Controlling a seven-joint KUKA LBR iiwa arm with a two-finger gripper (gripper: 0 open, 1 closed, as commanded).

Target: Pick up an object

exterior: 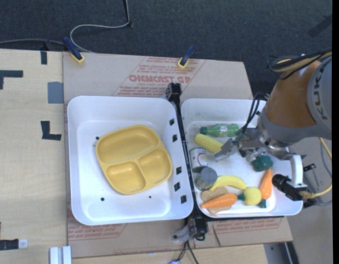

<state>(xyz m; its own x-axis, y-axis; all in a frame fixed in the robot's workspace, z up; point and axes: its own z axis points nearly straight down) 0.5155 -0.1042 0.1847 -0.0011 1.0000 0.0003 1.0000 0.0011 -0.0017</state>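
We see two shallow white bins side by side on a cardboard sheet [153, 78] laid over the bench; the left bin [81, 164] holds a yellow divided plate [134, 158] with three compartments, lying flat near its middle; the right bin [235, 104] holds a scatter of toy food.

In the right bin, a green bottle [220, 130] lies on its side near the far wall; just below it a yellow corn cob [208, 143] lies at a slant; nearer us sits a grey round lid-like piece [205, 176], with a banana [231, 181] just beside it to the right; at the near wall an orange carrot [219, 202] rests on a tan bread-like piece [212, 193]; a lemon [251, 196] sits to the right of the banana's end, and a second carrot [266, 184] stands slanted just beyond it; a dark teal object [262, 162] lies close under the wrist.

The arm [293, 100] reaches in from the right over the right bin; its gripper [231, 149] hangs low between the corn cob and the teal object, one grey finger pointing toward the corn; we cannot tell how far apart its fingers stand, and we see nothing between them.

Two yellow-and-blue clamps [75, 53] pin the cardboard's far edge; a cable [98, 29] loops behind them.
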